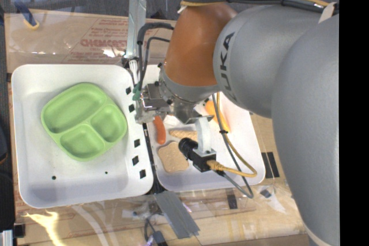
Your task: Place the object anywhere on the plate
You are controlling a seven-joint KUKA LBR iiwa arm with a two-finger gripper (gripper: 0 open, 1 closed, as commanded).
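A light green plate (84, 120) with three compartments lies in the left white bin (34, 181). My gripper (151, 105) hangs low over the left edge of the right white bin (242, 173), close to the divider between the bins. Just below it lies a small orange-red sausage-shaped object (161, 130). A tan toast slice (173, 158) and a pale stick-shaped piece (182, 133) lie beside it. An orange object (212, 110) is partly hidden under the wrist.
The big grey arm and its orange band (193, 49) cover most of the right bin. A yellow cable (236, 161) loops over that bin. A metal bracket (136, 26) stands upright at the back between the bins.
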